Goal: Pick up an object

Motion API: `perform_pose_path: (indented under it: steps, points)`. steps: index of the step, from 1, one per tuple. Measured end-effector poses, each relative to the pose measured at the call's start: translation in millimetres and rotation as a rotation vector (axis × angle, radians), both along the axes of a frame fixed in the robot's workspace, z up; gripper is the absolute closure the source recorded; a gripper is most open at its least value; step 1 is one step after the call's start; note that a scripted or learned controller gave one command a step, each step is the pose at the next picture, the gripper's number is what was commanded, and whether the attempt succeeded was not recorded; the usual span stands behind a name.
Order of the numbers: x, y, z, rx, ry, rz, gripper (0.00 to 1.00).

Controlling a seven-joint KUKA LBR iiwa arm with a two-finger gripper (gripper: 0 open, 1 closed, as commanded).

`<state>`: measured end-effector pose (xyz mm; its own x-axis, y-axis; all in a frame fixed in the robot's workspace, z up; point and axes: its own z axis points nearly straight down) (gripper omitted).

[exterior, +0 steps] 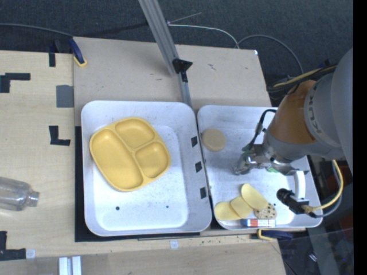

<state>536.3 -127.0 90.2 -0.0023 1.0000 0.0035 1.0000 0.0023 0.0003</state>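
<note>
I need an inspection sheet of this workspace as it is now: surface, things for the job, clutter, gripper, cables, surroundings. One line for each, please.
Surface: two white bins side by side, left bin and right bin, on a tan bench.
Job's things: yellow divided tray in the left bin; tan round disc, yellow flat pieces and a small spotted block in the right bin.
Clutter: clear bottle lying on the bench at far left.
Gripper: gripper low over the right bin floor, between disc and yellow pieces; nothing seen held.
Cables: thin cable behind the bench; yellow cable beside the arm.
Surroundings: metal rail slanting in from the top.
</note>
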Motion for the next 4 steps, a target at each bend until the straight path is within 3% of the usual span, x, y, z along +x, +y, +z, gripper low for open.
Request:
perform_pose_path:
  steps: [2, 3, 4]
  points:
    - [-13.1, -16.0, 0.4, -0.004, -0.003, -0.002, 1.0]
    - [-22.4, -8.5, 0.5, -0.008, -0.005, -0.003, 1.0]
    - [9.4, 38.2, -0.1, -0.004, -0.003, 0.003, 1.0]
